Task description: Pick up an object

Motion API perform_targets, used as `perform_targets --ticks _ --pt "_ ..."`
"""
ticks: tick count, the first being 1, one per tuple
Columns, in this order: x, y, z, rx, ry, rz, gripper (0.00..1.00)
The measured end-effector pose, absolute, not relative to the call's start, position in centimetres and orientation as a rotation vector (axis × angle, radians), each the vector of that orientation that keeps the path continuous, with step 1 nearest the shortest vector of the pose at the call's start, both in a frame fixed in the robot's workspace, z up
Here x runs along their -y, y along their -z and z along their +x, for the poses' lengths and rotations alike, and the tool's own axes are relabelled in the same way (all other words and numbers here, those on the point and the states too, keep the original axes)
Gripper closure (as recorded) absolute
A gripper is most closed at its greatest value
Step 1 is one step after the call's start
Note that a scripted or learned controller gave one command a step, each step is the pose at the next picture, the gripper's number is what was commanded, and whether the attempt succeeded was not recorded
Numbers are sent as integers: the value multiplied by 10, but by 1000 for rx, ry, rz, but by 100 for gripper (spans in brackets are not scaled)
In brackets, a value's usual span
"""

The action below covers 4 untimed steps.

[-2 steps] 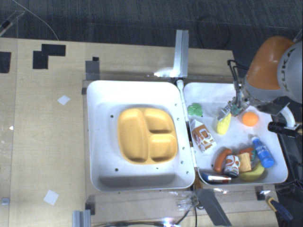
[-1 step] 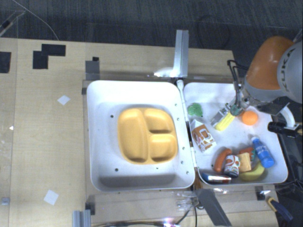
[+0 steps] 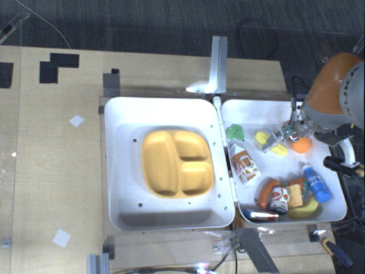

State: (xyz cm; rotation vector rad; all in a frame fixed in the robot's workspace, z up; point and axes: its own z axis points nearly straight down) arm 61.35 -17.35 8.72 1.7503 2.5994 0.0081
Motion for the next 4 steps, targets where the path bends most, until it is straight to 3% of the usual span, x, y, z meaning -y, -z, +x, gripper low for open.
perform_targets --ticks 1,2,3,4 --pt "102 -88 604 -2485 -12 1905 0" --pt "126 -104 598 -2556 -1 1823 0" --pt "113 -88 608 -2515 -6 1867 0" --pt "113 -99 612 -2516 -11 1855 100"
